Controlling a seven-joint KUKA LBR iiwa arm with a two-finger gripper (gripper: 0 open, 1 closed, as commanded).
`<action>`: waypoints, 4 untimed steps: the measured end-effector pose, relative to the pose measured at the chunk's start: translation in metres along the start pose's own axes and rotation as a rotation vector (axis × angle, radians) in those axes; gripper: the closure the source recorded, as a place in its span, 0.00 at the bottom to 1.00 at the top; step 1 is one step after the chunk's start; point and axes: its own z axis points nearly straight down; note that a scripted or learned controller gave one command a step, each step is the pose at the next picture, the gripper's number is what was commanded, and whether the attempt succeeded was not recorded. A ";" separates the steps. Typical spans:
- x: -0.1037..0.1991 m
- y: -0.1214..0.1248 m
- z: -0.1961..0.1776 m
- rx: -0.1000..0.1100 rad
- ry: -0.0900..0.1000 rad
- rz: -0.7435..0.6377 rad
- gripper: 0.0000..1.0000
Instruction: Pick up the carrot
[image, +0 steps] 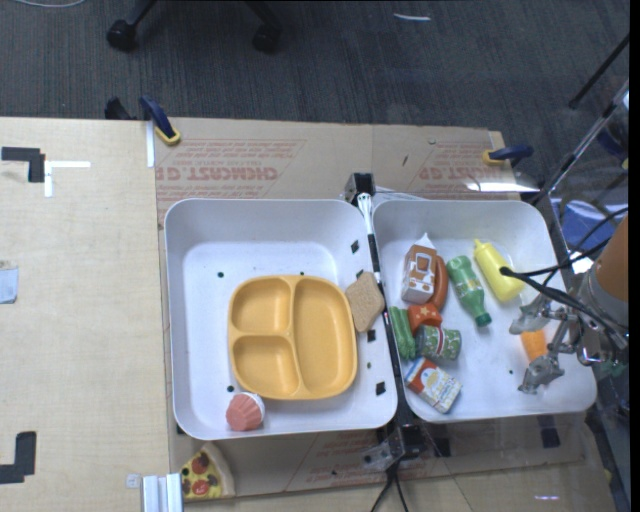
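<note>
The carrot (534, 344) is a short orange piece lying on the floor of the right bin (480, 225), near that bin's right wall. My gripper (533, 351) has come down over it from the right. One finger (526, 323) stands just beyond the carrot and the other sits on its near side. The gripper is open, with a gap showing on each side of the carrot. The carrot still rests on the bin floor.
Left of the carrot lie a yellow bottle (495, 268), a green bottle (468, 290), a hot-dog pack (423, 276), a green can (438, 343) and a small carton (435, 386). The left bin (200, 240) holds a yellow divided plate (293, 335), a cracker (365, 300) and a pink toy (244, 411).
</note>
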 end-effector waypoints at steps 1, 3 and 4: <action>-0.027 -0.005 0.036 0.000 -0.001 0.024 0.00; -0.029 -0.004 0.026 0.000 -0.007 0.022 0.00; -0.032 -0.004 0.016 0.001 -0.014 0.020 1.00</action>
